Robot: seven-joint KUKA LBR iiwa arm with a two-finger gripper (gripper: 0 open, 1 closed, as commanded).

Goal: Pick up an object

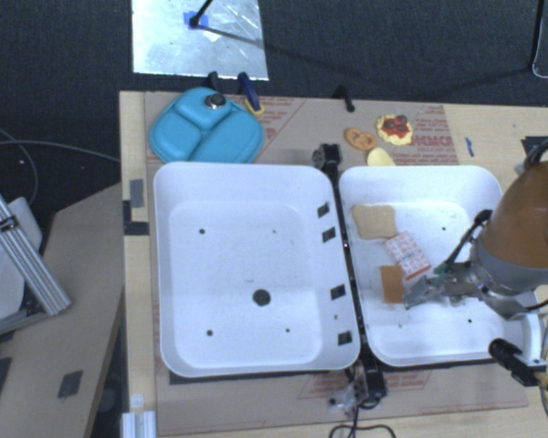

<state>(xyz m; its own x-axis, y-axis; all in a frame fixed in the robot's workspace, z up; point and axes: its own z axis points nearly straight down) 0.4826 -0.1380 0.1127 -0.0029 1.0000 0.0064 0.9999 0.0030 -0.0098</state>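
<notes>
Low in the right bin (479, 359), the gripper (420, 292) sits just beside a brown block (393, 284); how far its fingers are parted cannot be told. Closing off-centre could nudge the block into the patterned packet (408, 253) and tan slice (374, 220) beyond.

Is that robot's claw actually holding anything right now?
Cannot be told: the gripper sits beside a small flat brown block in the right white bin.
</notes>
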